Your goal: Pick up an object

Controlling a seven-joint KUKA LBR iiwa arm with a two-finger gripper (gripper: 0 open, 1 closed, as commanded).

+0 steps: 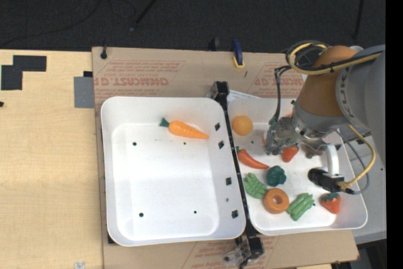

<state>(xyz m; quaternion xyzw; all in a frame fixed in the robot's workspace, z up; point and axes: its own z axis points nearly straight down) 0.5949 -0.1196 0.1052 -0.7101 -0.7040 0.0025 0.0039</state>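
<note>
My gripper (281,143) hangs low over the upper middle of the right bin (352,218), reaching in from the right. A small red toy (289,153) lies right at its tip; I cannot make out whether it is held. Close by in the same bin are an orange ball (242,125), a red chili pepper (252,160) and a dark green broccoli (276,176). An orange carrot (184,129) with a green top lies in the upper part of the left bin (126,223).
Along the right bin's front lie a green ridged vegetable (254,186), an orange ring (276,200), another green piece (301,205) and a red strawberry (331,202). A black divider (230,160) runs between the bins.
</note>
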